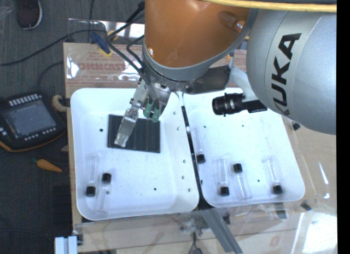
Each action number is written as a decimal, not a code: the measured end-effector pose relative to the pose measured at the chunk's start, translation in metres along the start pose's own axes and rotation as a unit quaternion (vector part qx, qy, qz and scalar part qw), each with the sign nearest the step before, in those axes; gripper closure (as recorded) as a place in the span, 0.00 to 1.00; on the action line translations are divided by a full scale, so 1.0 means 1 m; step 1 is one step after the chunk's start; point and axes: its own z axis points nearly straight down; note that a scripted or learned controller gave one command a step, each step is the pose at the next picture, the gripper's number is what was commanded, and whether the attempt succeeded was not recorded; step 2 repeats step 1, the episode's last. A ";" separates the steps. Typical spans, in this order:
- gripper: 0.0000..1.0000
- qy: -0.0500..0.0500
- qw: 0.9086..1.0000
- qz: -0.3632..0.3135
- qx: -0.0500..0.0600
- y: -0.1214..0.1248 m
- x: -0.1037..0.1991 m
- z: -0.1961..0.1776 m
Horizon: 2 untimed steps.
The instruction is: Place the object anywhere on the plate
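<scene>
Gripper (131, 124) over flat dark square plate (143, 136) in left white bin (82, 110); opening indiscernible. Clear plastic tubes with black caps (94, 177) near left bin's front-left corner, apart from plate.

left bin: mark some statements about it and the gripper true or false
1. The dark plate lies in the left bin. True.
2. The gripper hangs over the right bin. False: it is above the plate in the left bin.
3. Clear tubes with black caps lie near the left bin's front corner. True.
4. The plate is white and round. False: it is dark and rectangular.
5. The right bin also holds capped tubes. True.
</scene>
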 end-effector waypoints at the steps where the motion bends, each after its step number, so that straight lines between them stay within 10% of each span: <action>1: 0.00 0.000 1.000 0.000 0.000 0.000 0.000 0.000; 2: 0.00 0.000 1.000 0.000 0.000 0.000 0.000 0.000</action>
